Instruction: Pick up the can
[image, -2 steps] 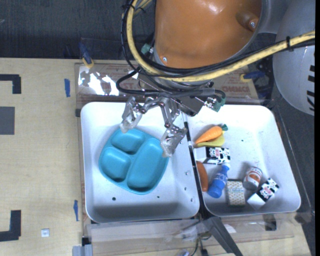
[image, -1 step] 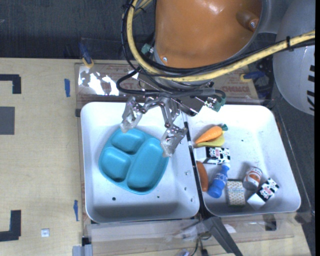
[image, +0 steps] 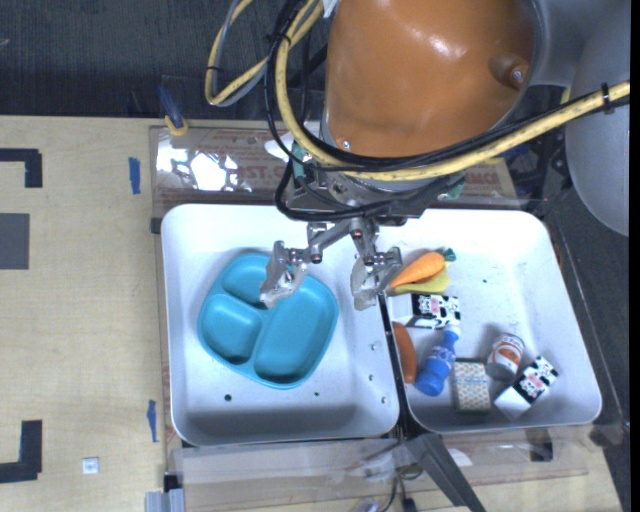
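Gripper (image: 322, 278) spread wide, nothing between the fingers; one fingertip (image: 277, 285) sits over the blue divided plate (image: 268, 322) in the left bin (image: 190, 250), the other fingertip (image: 366, 283) over the ridge where the two bins meet. Directly under and just beside the gripper: the plate, no can there. Just past the right-hand finger, in the right bin (image: 560, 270), a toy carrot (image: 422, 267) lies near-touching the finger, with a black-and-white carton (image: 436, 310) just below it. Farther out from the gripper, toward the bin's near side: a brownish sausage-like piece (image: 403, 348) along the divider, a blue bottle (image: 437, 366), a grey-tan block (image: 471, 385). Farthest from the gripper: the can (image: 506, 352), small, red-and-white label, standing next to a second black-and-white carton (image: 530, 383) near the right bin's far-right corner. Can is well apart from the gripper, untouched. Step in hand, as I read it: approach, nothing grasped, gripper hovering over the wrong bin. Next move calls for travel across the divider over the right bin, centre over the can, descend with fingers straddling it; the neighbouring carton and block crowd it, so finger placement looks tight.
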